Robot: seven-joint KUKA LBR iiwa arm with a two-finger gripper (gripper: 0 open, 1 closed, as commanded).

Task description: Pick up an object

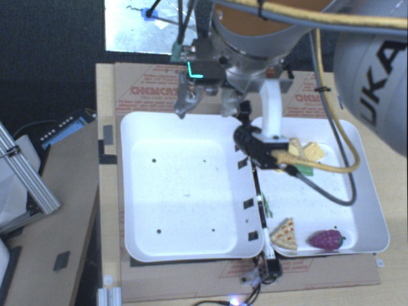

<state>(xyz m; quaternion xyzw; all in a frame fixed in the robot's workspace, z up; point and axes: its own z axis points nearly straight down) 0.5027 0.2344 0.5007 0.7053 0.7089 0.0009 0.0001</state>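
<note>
My gripper (205, 106) hangs over the far rim of the left bin (146, 234), with its two grey fingers (183, 104) spread apart and nothing between them. The objects all lie in the right bin (373, 222). A pizza-slice toy (285, 234) and a purple bunch of grapes (326, 239) rest at its near edge. Yellow cheese-like pieces (307, 150) and a small green piece (305, 169) lie toward its far side, partly behind a black fitting and a yellow hose from the arm.
The arm's grey body and orange band (268, 24) fill the upper right above the right bin. A yellow hose (331, 167) and a dark cable (338, 196) loop down over that bin. Cardboard (146, 88) lies under both bins.
</note>
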